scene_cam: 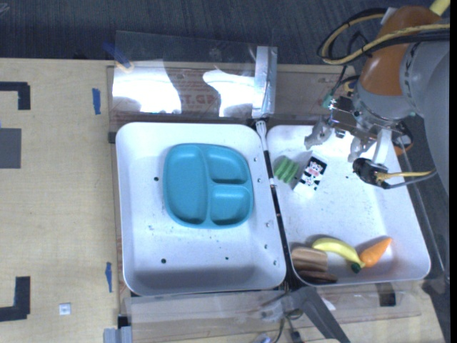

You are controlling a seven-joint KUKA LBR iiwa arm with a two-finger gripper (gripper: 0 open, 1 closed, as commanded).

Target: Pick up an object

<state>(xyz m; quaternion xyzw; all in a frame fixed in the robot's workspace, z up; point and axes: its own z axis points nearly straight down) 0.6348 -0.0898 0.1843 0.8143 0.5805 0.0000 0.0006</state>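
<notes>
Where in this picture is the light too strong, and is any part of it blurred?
In the camera view, strong glare washes out the clear panel behind the left bin; a softer bright patch lies on the right bin's floor near the green object. The gripper looks slightly blurred, while the blue divided plate and the banana are sharp.

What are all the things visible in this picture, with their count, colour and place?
bins: two, white, side by side on the bench
divided plate: one, blue, in the left bin
ridged block: one, green, right bin, near the divider
small card: one, black and white, beside the green block
banana: one, yellow, right bin, near edge
carrot: one, orange, beside the banana
wooden block: one, brown, right bin's near corner
gripper: one, grey, above the right bin's far side
</notes>
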